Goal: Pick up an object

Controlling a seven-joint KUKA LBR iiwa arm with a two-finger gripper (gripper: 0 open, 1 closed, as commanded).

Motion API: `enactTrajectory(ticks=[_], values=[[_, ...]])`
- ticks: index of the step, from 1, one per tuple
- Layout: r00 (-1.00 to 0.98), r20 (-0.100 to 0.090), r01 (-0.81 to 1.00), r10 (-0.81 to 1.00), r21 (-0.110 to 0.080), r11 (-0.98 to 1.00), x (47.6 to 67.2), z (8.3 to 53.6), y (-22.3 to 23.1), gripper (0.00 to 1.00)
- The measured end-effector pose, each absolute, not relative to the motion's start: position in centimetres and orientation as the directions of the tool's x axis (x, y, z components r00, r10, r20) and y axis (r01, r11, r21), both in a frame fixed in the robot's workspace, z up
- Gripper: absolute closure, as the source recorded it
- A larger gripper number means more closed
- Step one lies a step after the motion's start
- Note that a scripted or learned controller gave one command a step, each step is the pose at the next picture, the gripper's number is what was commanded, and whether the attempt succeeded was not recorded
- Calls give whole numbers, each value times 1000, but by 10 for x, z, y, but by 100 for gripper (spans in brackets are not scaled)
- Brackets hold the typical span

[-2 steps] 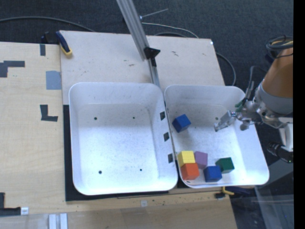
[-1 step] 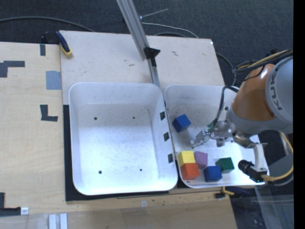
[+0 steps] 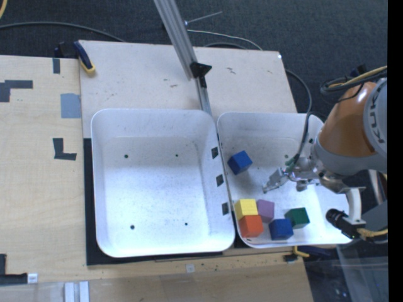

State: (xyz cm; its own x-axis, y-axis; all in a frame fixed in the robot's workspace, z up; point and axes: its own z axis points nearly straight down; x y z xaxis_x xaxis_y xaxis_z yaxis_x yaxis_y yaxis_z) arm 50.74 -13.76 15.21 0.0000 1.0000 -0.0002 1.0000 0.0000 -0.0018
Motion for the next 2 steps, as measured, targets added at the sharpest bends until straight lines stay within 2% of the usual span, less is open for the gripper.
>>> enactTrajectory(ticks=[1,2], values=[[-2,1,1000,1000,-3,2,492,89,-96,0],[-3,0,1000,1000,1,3,538,92,-95,0]])
